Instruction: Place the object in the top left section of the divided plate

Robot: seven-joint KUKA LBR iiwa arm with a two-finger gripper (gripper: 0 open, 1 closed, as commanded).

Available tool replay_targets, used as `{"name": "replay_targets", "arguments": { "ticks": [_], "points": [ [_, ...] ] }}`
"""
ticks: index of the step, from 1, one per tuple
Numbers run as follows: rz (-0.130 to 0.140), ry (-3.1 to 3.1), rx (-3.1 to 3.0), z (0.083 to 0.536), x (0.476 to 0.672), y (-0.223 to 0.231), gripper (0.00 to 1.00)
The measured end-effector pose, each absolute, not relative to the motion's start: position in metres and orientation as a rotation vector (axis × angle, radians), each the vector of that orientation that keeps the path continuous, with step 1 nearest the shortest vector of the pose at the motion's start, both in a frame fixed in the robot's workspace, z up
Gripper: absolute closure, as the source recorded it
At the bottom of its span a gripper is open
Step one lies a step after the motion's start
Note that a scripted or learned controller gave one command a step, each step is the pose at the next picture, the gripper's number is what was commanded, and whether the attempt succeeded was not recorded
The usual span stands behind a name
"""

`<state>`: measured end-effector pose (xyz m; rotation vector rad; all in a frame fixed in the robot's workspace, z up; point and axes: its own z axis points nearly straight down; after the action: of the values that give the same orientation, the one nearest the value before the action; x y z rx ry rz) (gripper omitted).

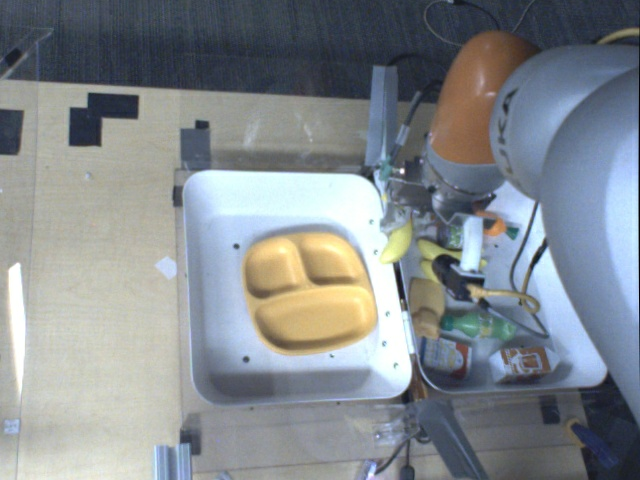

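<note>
arm's bulk hides much of the right bin (580,368). gripper (405,230) sits over the wall between bins, a banana (398,245) right at its tip; whether it is gripped cannot be told. yellow divided plate (308,290) lies in the left bin (215,368). bottle (480,325) and cartons partly covered.

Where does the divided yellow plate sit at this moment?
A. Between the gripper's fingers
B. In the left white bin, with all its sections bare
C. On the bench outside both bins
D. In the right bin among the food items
B: the divided plate lies flat in the left bin, all three sections bare, while the arm is over the right bin.
</note>
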<state>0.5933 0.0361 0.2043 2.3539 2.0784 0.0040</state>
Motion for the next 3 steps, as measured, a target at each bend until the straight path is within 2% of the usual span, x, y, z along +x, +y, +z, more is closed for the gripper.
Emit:
{"name": "replay_targets", "arguments": {
  "ticks": [1,2,3],
  "points": [
    [0.006,2.171,2.267,0.258,0.558,0.084,1.00],
    [0.005,2.314,2.121,0.243,0.575,0.132,1.00],
    [0.005,2.411,2.012,0.250,0.559,0.193,1.00]
  ]
}}
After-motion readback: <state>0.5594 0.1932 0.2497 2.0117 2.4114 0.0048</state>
